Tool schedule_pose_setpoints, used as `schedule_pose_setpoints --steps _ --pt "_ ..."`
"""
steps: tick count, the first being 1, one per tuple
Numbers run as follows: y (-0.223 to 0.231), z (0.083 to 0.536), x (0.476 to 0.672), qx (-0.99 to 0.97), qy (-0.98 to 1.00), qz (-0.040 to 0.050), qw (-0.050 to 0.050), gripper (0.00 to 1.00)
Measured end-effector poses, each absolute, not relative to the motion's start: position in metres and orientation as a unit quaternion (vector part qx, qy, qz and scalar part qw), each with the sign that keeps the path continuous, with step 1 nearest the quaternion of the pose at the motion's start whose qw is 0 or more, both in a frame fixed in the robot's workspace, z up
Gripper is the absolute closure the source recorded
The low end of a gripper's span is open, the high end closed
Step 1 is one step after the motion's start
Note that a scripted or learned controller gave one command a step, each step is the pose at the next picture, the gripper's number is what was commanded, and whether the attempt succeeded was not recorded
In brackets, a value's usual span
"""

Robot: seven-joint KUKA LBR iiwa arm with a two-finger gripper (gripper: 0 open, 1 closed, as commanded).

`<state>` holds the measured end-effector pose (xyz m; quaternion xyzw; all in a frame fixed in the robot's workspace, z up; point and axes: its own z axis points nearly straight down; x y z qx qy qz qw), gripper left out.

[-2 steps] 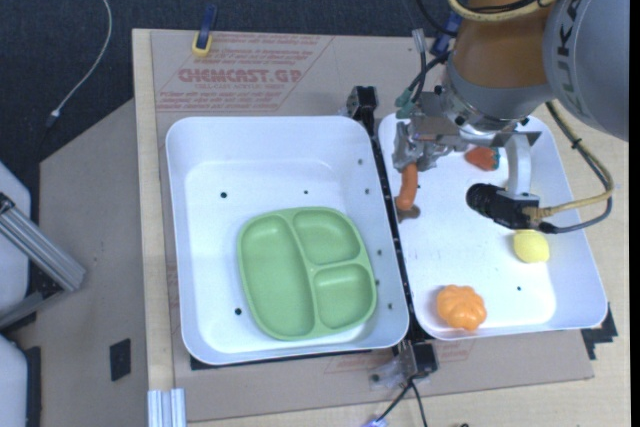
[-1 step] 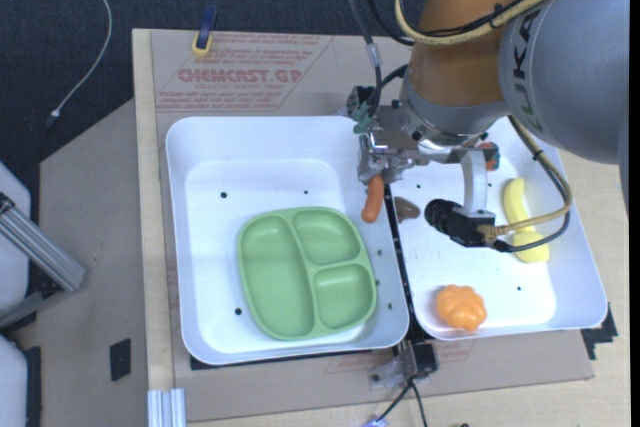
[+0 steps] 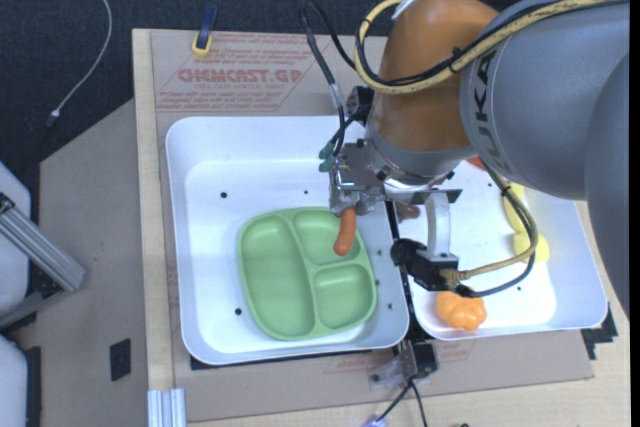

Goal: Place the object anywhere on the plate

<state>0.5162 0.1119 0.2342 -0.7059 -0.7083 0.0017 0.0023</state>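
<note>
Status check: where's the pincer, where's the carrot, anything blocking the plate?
Pincer low over green plate's upper right compartment. Orange carrot directly beneath it, tip on the plate; grip cannot be confirmed. Nothing else on the plate; orange fruit in right bin.

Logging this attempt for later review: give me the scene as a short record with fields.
plate: green divided plate, left bin
object: orange carrot-like piece, over plate's upper right compartment
gripper: gripper just above the piece; grasp unclear
right bin: orange item, yellow item
arm: above the divide between the bins
</note>
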Motion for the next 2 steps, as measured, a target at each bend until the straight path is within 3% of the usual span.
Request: schedule_pose_setpoints --steps 1,2 --pt "0.1423 0.2130 0.5091 -0.706 -0.708 0.0019 0.002 1.00" --pt "0.1407 0.2143 0.5099 -0.707 -0.707 0.0009 0.001 0.00"
